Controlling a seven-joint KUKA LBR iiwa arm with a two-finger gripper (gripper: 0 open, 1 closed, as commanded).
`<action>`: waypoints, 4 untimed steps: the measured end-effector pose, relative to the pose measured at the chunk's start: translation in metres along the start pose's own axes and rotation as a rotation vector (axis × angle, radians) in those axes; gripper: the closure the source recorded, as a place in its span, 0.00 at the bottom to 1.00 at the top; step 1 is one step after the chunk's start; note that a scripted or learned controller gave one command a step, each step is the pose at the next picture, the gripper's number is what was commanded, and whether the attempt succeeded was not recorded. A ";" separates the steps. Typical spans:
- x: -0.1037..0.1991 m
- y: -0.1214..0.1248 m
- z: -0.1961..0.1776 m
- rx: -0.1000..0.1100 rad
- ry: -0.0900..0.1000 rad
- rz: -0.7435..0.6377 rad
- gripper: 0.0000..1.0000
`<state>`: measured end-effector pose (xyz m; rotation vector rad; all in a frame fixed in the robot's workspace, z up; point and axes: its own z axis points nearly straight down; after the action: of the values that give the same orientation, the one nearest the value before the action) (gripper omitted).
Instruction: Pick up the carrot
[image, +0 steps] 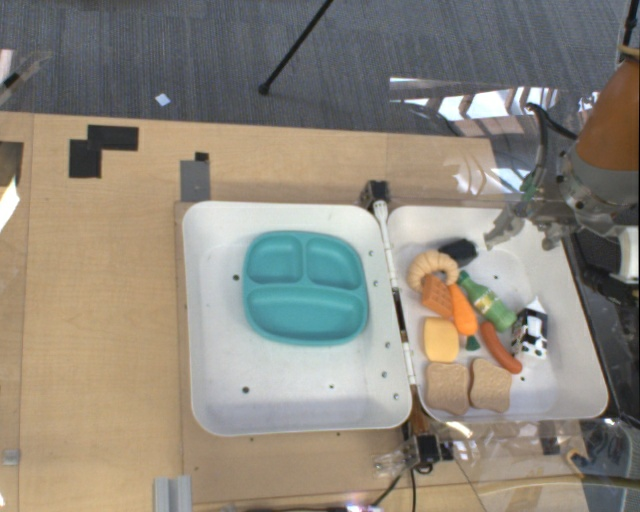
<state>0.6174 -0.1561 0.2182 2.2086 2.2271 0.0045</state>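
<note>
**Carrot lies crowded in the right bin, arm held off at the far corner**

Camera view: Two white bins are seen side by side on the bench. The left bin (215, 400) bears a teal divided plate (304, 287) set near its middle, its compartments bare, so it is judged to serve as a spare surface and to play no part in the pick. All the small toys are gathered in the right bin (580, 395), which is why the arm is reached in from that side.

The carrot (463, 311) is found near the middle of that bin, lying flat and slanted, its green top (472, 342) pointing toward the near wall. It is hemmed in closely: a waffle-textured orange piece (436, 295) touches it on one side, a green bottle (490, 303) and a red sausage (499, 347) lie just beside it on the other, and a yellow block (441, 339) sits just below. A croissant (433, 264) curls above it. Two bread slices (470, 386) rest near the front wall.

The gripper (530, 225) is held above the bin's far right corner, well apart from the carrot and grasping nothing. Whether it is released or clenched cannot be told. From this standoff, a descent would be judged to need a narrow approach, since neighbouring toys could be caught instead.
</note>
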 end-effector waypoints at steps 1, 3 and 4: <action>0.024 -0.053 0.121 0.012 0.004 -0.021 0.00; 0.023 -0.045 0.101 -0.012 -0.003 -0.021 0.00; 0.063 -0.088 0.129 -0.008 -0.002 -0.068 0.00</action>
<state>0.5299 -0.0936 0.0891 2.1265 2.2961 0.0115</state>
